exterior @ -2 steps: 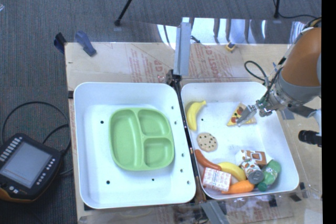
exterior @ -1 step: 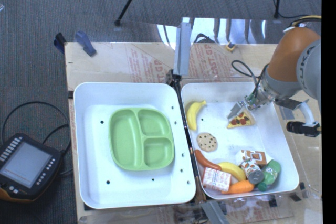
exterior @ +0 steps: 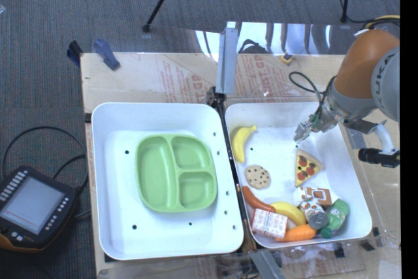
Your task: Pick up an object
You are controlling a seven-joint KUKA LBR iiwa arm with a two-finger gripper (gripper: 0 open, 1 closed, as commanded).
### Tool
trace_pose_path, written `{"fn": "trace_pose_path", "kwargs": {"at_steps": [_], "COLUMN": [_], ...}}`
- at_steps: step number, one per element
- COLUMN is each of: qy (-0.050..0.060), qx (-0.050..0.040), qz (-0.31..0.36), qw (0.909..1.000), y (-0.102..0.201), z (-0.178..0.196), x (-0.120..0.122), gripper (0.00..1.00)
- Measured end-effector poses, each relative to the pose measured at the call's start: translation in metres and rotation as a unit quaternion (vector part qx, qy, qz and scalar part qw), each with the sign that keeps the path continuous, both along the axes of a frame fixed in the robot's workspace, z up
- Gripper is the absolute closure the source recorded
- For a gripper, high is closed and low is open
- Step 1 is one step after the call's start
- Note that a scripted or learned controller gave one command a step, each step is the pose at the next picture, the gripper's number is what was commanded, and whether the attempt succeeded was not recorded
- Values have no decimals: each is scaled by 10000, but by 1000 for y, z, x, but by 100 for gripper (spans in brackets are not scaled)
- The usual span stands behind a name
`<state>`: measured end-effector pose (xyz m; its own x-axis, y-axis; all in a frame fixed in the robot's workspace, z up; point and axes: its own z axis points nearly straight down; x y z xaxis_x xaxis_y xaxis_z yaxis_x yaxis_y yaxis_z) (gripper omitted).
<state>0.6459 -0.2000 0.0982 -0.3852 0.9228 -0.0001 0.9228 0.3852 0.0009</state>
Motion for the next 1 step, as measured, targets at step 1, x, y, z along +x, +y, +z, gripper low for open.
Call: {"fn": "trace_pose_path", "kwargs": {"at_steps": [1], "qy": [1], "qx": [1], "qz": [2], "qw": [10000], "y": [0], "z": [0], "x": [0], "gripper": [0]}}
